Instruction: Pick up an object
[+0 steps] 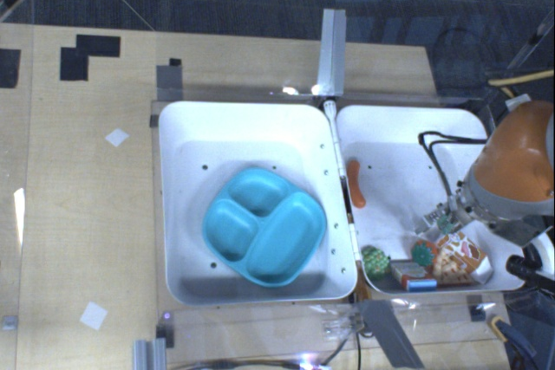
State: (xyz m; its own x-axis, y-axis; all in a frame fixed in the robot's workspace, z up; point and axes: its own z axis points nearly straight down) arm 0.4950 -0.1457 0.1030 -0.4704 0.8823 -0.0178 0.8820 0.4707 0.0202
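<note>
At the lower right of the frame my tool (pixel 440 221) hangs low over the clutter in the right bin (pixel 390 143), beside a patterned packet (pixel 457 256); nothing looks lifted, and its grip I cannot tell.

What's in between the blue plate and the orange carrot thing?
In the camera view, the bin walls: the blue plate sits in the left bin, the orange carrot thing in the right bin, and their touching rims run between.
</note>
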